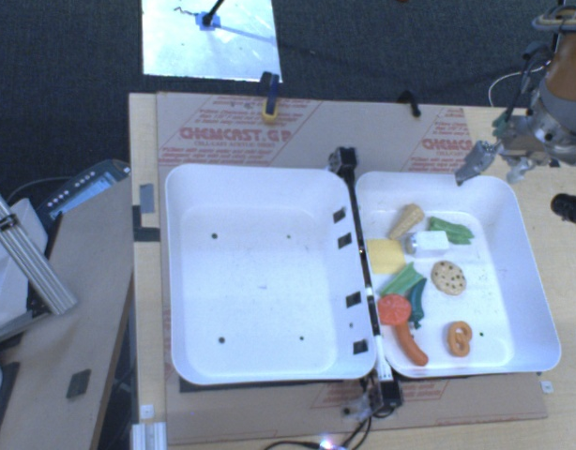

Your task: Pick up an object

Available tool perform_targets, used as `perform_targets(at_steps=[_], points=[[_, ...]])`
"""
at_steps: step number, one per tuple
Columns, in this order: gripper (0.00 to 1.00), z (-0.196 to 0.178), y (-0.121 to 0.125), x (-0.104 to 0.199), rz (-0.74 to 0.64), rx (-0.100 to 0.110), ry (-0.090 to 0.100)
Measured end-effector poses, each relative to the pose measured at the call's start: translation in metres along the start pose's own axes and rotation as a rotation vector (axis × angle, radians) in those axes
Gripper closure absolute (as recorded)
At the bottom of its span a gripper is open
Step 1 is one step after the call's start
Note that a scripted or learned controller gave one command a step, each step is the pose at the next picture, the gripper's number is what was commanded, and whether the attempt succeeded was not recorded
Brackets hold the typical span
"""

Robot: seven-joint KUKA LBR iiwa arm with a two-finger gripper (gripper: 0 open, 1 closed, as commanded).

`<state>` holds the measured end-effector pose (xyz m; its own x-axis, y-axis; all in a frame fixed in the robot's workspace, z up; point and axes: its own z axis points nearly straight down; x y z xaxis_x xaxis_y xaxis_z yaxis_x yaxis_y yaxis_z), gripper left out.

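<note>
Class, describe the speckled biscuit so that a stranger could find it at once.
Look in the white bin on the view's right. Near its middle, just below the white block, lies the biscuit. It is the only flat, round, tan piece there, and it is dotted with dark specks.

the brown protective sheet [363, 125] carries repeated red "chemcast gp" print (clearest near its far-left corner).

Arm [562, 82] cut off by right edge, just behind gripper [494, 167]. Below-left of gripper, in right bin [499, 251]: green piece [454, 229] partly hidden under white block [429, 243]. Further down, red piece [394, 308] covers green pod's [407, 283] end.
</note>
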<state>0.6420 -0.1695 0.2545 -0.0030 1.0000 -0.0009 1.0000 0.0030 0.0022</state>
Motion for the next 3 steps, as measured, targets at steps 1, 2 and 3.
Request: perform_targets(at_steps=[1,2,3], points=[[0.0,0.149,-0.047,0.022,0.001,0.015,0.006],[0.0,0.168,-0.133,0.051,0.004,-0.001,-0.002],[0.0,0.17,-0.157,0.005,0.006,0.004,0.0]])
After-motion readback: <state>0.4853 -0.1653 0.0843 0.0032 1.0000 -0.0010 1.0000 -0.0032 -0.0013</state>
